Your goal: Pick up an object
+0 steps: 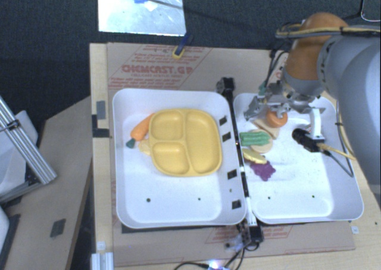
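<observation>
- Presently in the approach or descent step: gripper low over the back-left corner of the right bin, just above an orange round object.
- Cannot tell how the gripper is set, nor whether anything is held; wrist housing and cabling cover that spot.
- Candidate objects clustered just in front of the gripper: green ridged piece, yellow slice, purple piece, all near the bin's left wall.
- Next move, as judged: centre over one item, close, lift straight up clear of neighbours.
- Left bin carrying a yellow divided plate with a carrot touching its left edge.
- Orange object partly hidden under the gripper; identity uncertain.
</observation>
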